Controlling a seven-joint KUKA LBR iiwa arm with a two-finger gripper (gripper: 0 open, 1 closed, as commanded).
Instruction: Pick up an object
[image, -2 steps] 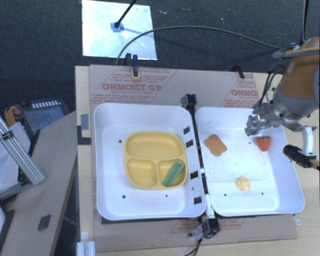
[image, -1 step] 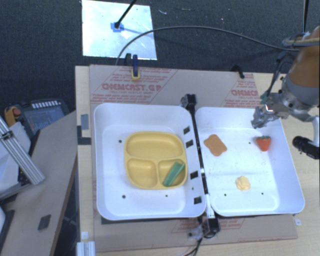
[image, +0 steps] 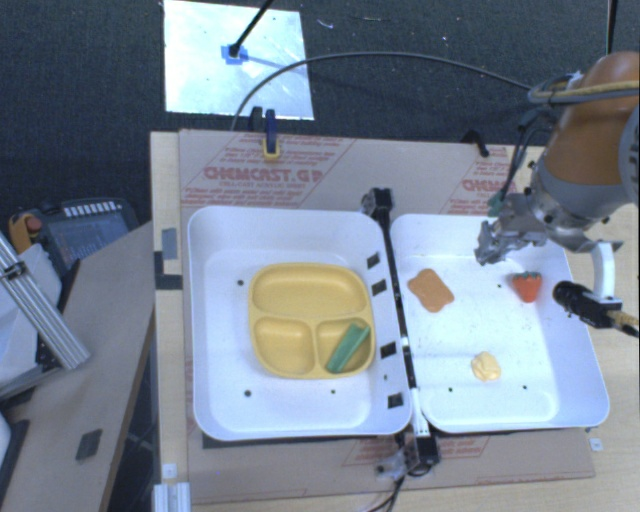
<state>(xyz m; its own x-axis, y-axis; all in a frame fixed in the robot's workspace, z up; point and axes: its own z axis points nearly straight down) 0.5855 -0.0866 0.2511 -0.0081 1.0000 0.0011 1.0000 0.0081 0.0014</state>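
1. Arm. The grey arm (image: 592, 120) with its orange band enters at the upper right of the frame and reaches down over the right bin (image: 520, 405).

2. Gripper. The gripper (image: 490, 245) hangs over the upper part of the right bin, toward its right side. Whether it is open or closed cannot be told from this angle. Nothing is seen held in it.

3. Right bin contents. Three objects lie on the white floor, well apart from one another.
   - A red toy with a green top (image: 527, 287) lies just right of and below the gripper, near the bin's right wall. It is the object nearest the gripper.
   - An orange-brown flat piece (image: 431, 290) lies in the left half of the bin, lower left of the gripper.
   - A pale yellow lump (image: 486, 366) lies toward the lower centre of the bin.

4. Left bin contents. The left bin (image: 220, 300) holds a yellow divided tray (image: 300, 278) near its centre. A green piece (image: 348, 347) lies tilted in the tray's lower right compartment.

5. Base. Both bins sit side by side on a cardboard sheet (image: 300, 172) with red lettering.
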